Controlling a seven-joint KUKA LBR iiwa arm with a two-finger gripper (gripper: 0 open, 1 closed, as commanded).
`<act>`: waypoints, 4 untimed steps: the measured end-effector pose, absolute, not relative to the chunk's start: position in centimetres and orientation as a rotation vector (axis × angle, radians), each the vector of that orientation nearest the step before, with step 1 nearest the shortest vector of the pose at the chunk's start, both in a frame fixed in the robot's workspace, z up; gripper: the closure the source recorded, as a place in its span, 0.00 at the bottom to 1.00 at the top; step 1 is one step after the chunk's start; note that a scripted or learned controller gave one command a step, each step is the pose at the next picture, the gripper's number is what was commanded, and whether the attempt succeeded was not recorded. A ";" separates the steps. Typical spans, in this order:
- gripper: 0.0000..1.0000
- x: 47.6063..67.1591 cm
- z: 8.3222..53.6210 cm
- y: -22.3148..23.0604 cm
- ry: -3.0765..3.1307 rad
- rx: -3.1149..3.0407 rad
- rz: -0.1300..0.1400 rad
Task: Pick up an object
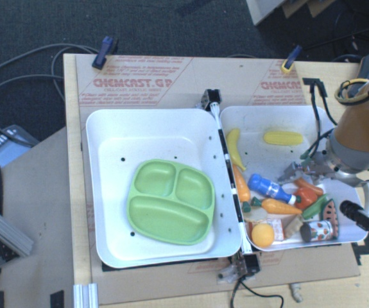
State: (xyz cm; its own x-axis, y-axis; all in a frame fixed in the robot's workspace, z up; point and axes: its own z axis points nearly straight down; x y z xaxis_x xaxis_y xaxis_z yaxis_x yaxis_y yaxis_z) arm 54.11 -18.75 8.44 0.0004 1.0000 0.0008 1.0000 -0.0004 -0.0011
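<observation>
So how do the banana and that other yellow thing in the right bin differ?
The banana is long, thin and curved, while the corn cob is shorter, thicker and straight. The banana hugs the right bin's left wall, running down the picture; the corn cob lies crosswise near the far wall. Both are yellow and lie apart from the toy pile.

Arm (359,130) cropped at right edge

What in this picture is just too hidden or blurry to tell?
- Hand: in the camera view the arm's own wrist covers it, so its grip is unreadable.
- Red toy: partly under the hand, shape unclear.
- Small can: label too small to read.
- Packet by the orange ball: print too blurred.
</observation>
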 end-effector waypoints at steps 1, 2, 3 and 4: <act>0.00 50.8 8.5 -19.3 -2.221 -2.223 0.001; 1.00 51.0 9.7 -19.3 -2.226 -2.228 -0.006; 1.00 54.3 8.6 -11.2 -2.226 -2.222 -0.006; 1.00 61.4 18.5 -3.3 -2.224 -2.220 -0.004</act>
